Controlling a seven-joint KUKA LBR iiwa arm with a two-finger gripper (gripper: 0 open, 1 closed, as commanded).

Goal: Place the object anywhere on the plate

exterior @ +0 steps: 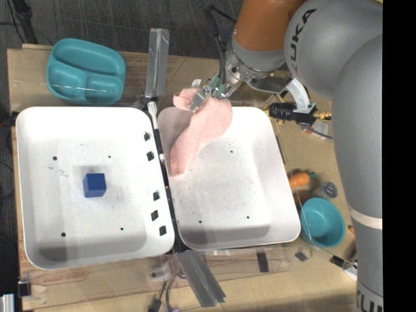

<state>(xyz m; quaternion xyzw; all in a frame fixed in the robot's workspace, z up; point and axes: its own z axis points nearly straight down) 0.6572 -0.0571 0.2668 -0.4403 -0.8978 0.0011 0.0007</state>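
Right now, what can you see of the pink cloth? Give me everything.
The pink cloth looks like soft fabric, pale pink, bunched at its top and hanging in a long fold. The gripper pinches its upper end, lifted over the right bin. Its lower end trails down by that bin's left wall, near the divider; contact there is unclear.

pincer [209, 93] grips pink cloth [197, 134] | over right bin [260, 174]
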